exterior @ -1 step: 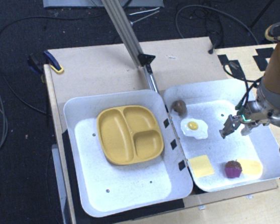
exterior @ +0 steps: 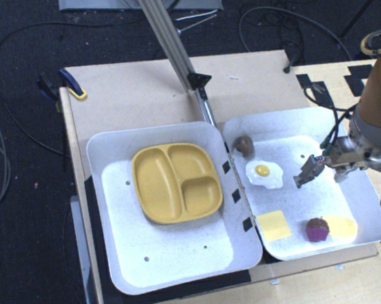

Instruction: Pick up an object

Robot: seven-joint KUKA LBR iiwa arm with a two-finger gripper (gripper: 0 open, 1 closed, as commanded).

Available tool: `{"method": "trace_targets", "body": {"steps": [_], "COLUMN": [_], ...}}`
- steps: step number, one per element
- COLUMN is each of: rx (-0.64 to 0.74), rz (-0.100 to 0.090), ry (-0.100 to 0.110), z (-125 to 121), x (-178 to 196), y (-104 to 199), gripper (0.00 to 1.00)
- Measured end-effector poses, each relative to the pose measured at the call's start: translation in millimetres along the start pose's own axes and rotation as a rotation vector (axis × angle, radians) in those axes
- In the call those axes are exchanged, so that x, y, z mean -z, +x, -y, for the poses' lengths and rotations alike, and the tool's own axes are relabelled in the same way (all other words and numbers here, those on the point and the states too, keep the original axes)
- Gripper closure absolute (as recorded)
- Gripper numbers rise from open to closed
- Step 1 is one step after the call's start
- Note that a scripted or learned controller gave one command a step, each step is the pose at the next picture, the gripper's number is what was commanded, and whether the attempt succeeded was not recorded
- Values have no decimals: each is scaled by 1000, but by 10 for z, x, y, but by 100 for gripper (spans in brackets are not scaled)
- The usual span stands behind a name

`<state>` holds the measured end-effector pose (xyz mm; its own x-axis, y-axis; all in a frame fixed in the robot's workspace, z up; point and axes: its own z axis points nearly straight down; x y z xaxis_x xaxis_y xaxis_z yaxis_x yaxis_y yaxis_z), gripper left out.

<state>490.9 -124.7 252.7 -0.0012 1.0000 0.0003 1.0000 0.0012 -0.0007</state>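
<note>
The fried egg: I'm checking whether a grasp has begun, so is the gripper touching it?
Apart. The camera view shows bare white bin floor between the fried egg and the gripper, which is to its right.

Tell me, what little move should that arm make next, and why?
Probably a short slide left and down toward the fried egg. The end effector hovers in the right bin just right of the egg, with nothing between its fingers; the egg is the nearest piece, lying apart from the brown ball behind it.
</note>
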Motion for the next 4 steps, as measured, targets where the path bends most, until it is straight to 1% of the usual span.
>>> {"method": "trace_targets", "body": {"steps": [1,2,3,4], "rx": [-2,-3,-3,-4], "rz": [-1,0,1,3], "ry": [6,4,-3,-7], "z": [-24,-51,-63,-74], "x": [-620,-1087,-1586,-1465], "y": [-43,-107,-107,-113], "gripper": [0,0,0,100]}}
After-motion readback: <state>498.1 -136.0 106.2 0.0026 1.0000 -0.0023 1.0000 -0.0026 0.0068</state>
